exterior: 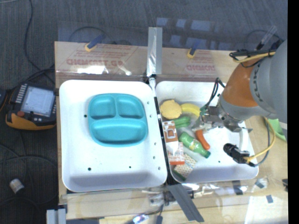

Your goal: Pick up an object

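Note:
The right bin (233,171) holds a pile of toy food along its left side: a round yellow piece (170,108), a yellow banana-like piece (190,108), a green vegetable (182,122), an orange carrot (202,139), a green bottle (194,144) and small printed cartons (170,132). My gripper (207,119) is lowered into this bin from the right. It sits just right of the green vegetable and above the carrot's upper end. The wrist hides what lies directly under it.
A teal divided plate (117,119) lies in the left bin (74,167). A black cable connector (233,151) and a yellow cable hang over the right bin's right part. A handheld pendant (32,104) rests on the floor at far left.

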Controlling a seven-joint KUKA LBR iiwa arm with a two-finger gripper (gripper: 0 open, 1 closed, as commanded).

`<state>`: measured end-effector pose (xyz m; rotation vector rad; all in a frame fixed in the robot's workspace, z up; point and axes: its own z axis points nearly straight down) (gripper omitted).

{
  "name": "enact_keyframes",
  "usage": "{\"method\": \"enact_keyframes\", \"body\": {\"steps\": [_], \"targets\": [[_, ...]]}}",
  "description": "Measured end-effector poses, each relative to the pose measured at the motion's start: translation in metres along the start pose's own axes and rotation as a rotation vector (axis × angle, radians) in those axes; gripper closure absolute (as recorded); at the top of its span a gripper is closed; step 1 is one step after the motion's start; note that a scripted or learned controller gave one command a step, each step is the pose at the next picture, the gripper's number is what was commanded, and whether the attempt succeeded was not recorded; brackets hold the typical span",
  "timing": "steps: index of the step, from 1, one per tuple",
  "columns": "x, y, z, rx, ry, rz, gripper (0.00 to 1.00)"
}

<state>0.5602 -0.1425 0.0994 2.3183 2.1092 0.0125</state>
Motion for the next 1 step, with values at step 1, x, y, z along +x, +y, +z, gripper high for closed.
{"method": "enact_keyframes", "body": {"steps": [1], "targets": [[0.0041, -0.0068, -0.0934, 0.013, -0.003, 0.021, 1.0]]}}
